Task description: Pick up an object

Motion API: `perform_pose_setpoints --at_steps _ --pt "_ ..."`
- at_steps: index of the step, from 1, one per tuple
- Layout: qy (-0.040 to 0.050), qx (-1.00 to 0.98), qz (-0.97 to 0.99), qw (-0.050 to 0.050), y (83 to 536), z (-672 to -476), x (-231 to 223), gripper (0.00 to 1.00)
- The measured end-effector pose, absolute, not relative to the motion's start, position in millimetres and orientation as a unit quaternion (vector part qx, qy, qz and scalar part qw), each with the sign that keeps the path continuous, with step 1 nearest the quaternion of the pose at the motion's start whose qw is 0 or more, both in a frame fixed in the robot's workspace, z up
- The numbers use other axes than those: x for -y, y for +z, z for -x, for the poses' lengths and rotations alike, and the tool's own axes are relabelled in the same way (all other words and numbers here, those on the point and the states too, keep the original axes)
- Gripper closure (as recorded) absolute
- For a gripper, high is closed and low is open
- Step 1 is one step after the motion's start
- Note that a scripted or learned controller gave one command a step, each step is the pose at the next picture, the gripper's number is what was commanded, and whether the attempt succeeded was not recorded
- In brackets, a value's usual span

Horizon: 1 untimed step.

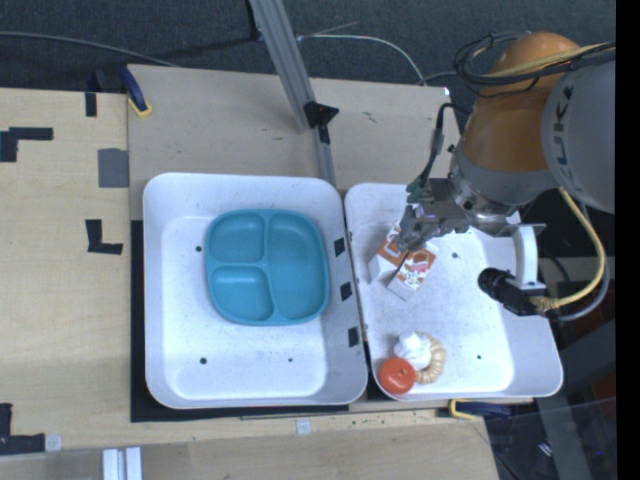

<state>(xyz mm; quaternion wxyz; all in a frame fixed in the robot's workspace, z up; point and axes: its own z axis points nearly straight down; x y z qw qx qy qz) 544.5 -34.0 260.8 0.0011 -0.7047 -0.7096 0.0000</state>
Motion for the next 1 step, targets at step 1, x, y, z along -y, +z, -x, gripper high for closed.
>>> perform_pose_setpoints --at_steps 1 --pt "0.001 0.709 0.705 0.002 245.0 -535.8 -17.1 1.0"
